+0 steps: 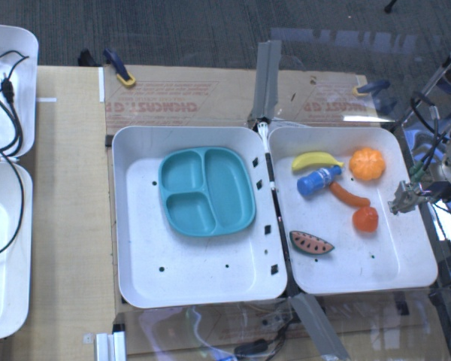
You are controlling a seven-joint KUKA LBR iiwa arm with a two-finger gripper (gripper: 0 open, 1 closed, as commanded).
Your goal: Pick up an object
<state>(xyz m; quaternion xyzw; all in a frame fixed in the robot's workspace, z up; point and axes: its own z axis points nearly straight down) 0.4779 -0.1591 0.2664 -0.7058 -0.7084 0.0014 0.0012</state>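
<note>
Lying nearest in the right bin (pixel 417 273), a melon slice (pixel 311 244) sits ahead and left of the tomato (pixel 365 219), apart from it. The tomato rests toward the bin's right half. The gripper (pixel 401 201) hangs just right of the tomato and a little beyond it, over the bin's right side, clear of the tomato. It is too small and blurred to tell whether it is wide or closed. A carrot (pixel 349 195) lies slantwise just beyond the tomato, its near end close to it. A blue bottle (pixel 317 180) lies left of the carrot's far end. Well left of the tomato, in the left bin (pixel 135 269), sits a teal plate (pixel 207 191). Beyond the tomato are an orange (pixel 367 164) and, farther left, a banana (pixel 316 160) touching the bottle.
</note>
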